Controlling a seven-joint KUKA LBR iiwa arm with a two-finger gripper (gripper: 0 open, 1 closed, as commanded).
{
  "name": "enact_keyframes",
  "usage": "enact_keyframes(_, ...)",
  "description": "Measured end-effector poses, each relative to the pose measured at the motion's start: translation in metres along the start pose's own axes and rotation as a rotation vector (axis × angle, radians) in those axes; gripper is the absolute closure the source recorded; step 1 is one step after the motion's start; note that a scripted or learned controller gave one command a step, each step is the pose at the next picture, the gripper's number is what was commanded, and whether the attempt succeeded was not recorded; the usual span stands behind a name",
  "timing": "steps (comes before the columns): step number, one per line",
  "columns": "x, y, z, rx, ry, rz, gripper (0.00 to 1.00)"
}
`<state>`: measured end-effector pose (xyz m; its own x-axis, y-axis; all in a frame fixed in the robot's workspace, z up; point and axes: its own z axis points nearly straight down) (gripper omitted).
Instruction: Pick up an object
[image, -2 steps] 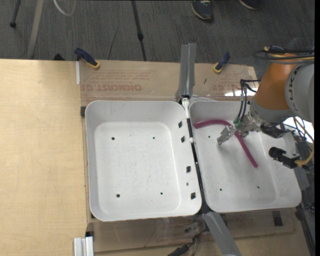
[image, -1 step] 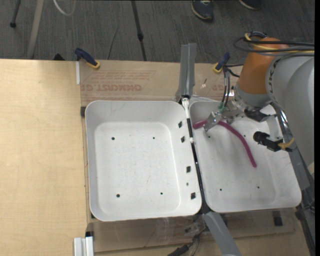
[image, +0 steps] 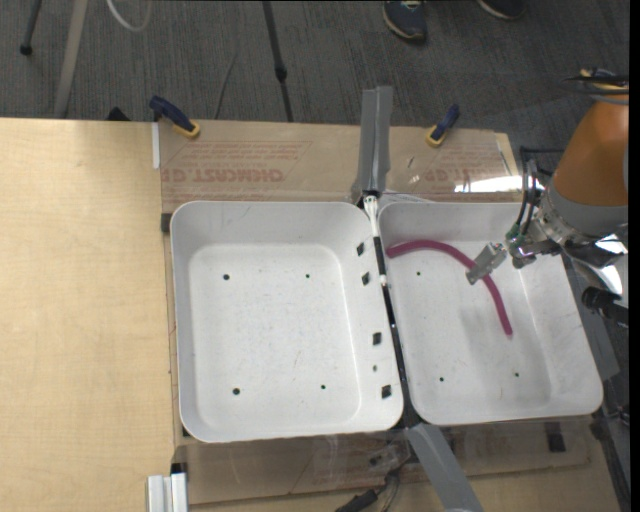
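My two-finger gripper (image: 487, 263) hangs low over the right white plastic bin (image: 560, 400), and I cannot tell what state it is in. The bent purple rubber tube (image: 440, 249) lies on that bin's floor, passing right beside my tip. The left white plastic bin (image: 195, 400) sits alongside.

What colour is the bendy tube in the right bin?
Magenta-pink tube, seen in the camera view.

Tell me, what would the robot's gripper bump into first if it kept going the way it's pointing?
Probably the pink hose. The gripper points left and down, right at the hose in the right bin. Depth is hard to judge, so it may touch the bin floor instead.
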<state>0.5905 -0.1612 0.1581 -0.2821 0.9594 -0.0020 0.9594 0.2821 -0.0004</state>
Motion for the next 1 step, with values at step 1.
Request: enact_keyframes(1,0.0488,0.0543,0.0671,0.001,0.002,-0.049,0.00)
